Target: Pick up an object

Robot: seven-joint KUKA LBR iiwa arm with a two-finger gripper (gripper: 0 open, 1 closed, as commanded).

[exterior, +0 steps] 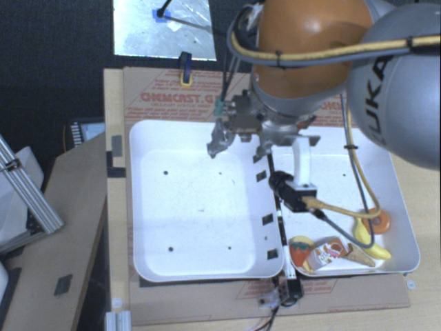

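Note:
Several small objects lie in the near corner of the right bin: a yellow banana, an orange round piece, a red-orange fruit, a white and red packet and a tan cone. My gripper hangs over the far end of the left bin, close to the divider between the bins. Its two fingers are spread apart and open, with nothing between them. The objects are well away from it, toward the near right.
The arm's orange band and grey body cover the far part of the right bin. A black cable with a yellow hose trails across the right bin. A shiny plate lies beyond the bench.

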